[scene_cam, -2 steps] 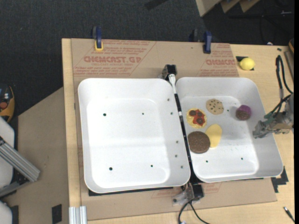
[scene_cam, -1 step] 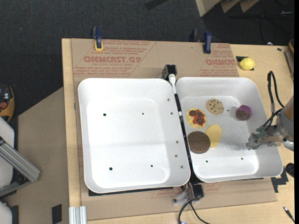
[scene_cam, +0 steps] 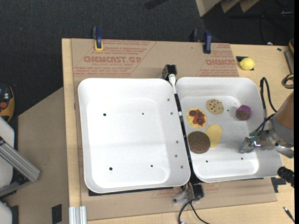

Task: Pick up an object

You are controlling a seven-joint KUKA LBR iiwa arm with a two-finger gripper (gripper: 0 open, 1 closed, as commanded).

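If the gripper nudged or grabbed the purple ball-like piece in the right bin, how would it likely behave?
The purple piece looks rounded, so a push would probably send it rolling across the right bin. Its curved sides may slip from the gripper unless the grasp is centred. It looks like a small toy, so it is probably light.

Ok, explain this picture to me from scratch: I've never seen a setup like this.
One camera looks down at a slant on a bench with two shallow white bins. A robot arm reaches in from the right; its gripper sits low in the right bin, with nothing visibly between its fingers. That bin holds toy food: a chocolate-chip cookie, a small pizza, a brown disc, a pale yellow piece and a purple ball. The left bin shows a few dark dots. A yellow ball lies on the bench.
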